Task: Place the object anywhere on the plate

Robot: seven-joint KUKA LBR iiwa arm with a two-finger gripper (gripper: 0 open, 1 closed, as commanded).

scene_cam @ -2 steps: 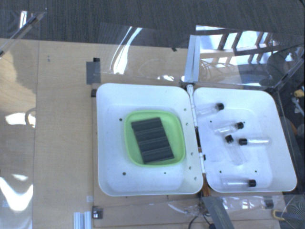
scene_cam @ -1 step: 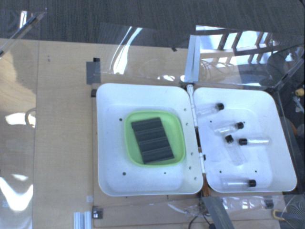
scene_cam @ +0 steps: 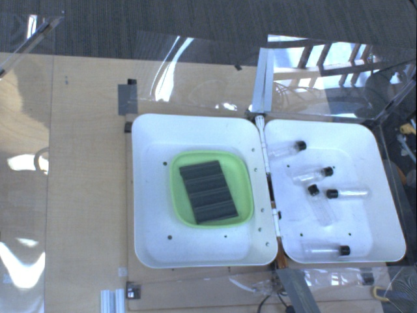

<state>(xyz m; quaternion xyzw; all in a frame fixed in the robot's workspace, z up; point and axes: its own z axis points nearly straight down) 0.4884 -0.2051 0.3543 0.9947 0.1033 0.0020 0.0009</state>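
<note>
Bench (scene_cam: 78,175) of pale wood carries two shallow white bins side by side, touching along their inner edges. The left bin (scene_cam: 150,240) holds a light green plate (scene_cam: 177,194), square with rounded corners, placed about in the middle of the bin floor. On this plate lies a dark grey ribbed block (scene_cam: 207,192), flat and a little turned, so its long side runs at a slant. The block is fully inside the plate rim, with green showing on all sides of it. The right bin (scene_cam: 384,240) holds five clear vials with black caps (scene_cam: 348,192), all lying down and scattered. Three are near each other in the middle, one is toward the upper left, one is near the lower edge. About the pincer, open or closed, I cannot tell.
</note>
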